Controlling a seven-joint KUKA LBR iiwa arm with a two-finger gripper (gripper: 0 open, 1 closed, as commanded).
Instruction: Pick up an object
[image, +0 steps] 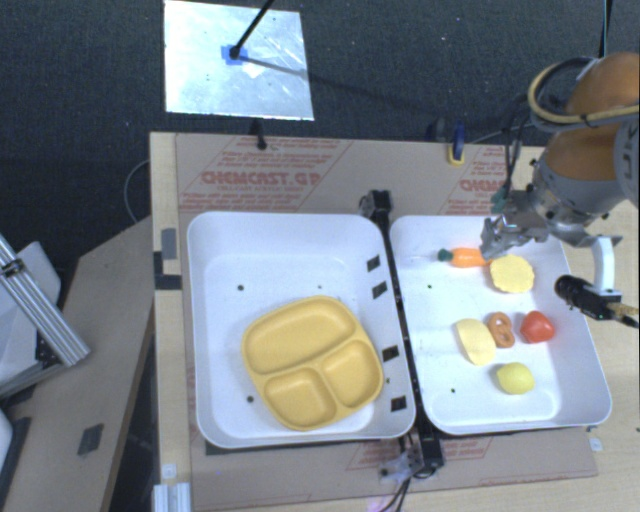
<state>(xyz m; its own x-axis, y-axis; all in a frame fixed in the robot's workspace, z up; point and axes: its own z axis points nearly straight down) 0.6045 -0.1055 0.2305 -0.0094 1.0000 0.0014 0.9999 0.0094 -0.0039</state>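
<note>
Lying in the right bin (580, 400), the toy carrot (463, 257) and yellow piece (511, 274) sit just beside the gripper (497, 238). Jaw state cannot be told. Judged: nothing lifted yet; grasp and lift remain.

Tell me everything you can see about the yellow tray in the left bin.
The yellow tray looks like matte plastic with rounded corners. It has three compartments: one long at the back, two smaller in front. All hold nothing. It lies flat, right side up, turned at a slant, on the floor of the left bin, toward its front right. Nothing else touches it.
</note>
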